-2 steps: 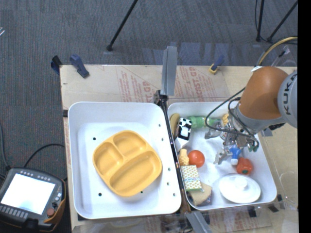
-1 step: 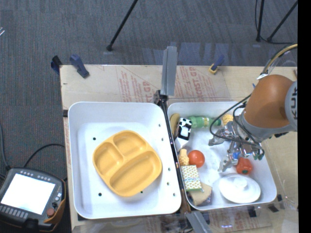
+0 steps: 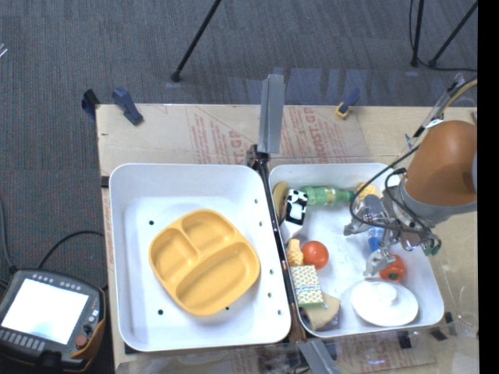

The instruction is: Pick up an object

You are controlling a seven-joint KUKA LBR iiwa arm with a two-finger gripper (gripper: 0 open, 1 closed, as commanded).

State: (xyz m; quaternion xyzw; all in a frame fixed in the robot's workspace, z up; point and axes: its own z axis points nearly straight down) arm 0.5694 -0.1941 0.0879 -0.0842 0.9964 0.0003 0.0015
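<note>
I have the arm reaching into the right bin (image 3: pixel 437 287) from the right, and the gripper (image 3: pixel 382 257) sits low over the bin's right half. Just beside its tip lies a small red tomato-like toy (image 3: pixel 394 269), pressed up against the metal; that looks to me like the piece the program is going for. I cannot tell whether the claw is open or closed, because the wrist and its cables cover the working end, and nothing shows the toy actually gripped.

To do this step well, I would want the claw centred over the red toy before closing, not off to its left as it seems now, and the descent kept short so the round toy is not nudged away toward the white round lid (image 3: pixel 383 302) lying just below it. A slow close would help, since a smooth ball-shaped thing will likely roll.

Elsewhere in this bin are a second red ball (image 3: pixel 315 254), a green bottle (image 3: pixel 327 195) along the top wall, and a checked green and yellow packet (image 3: pixel 307 284). The left bin (image 3: pixel 129 209) holds a yellow divided plate (image 3: pixel 204 261).

A blue object under the wrist is mostly hidden, possibly part of the tool itself.
</note>
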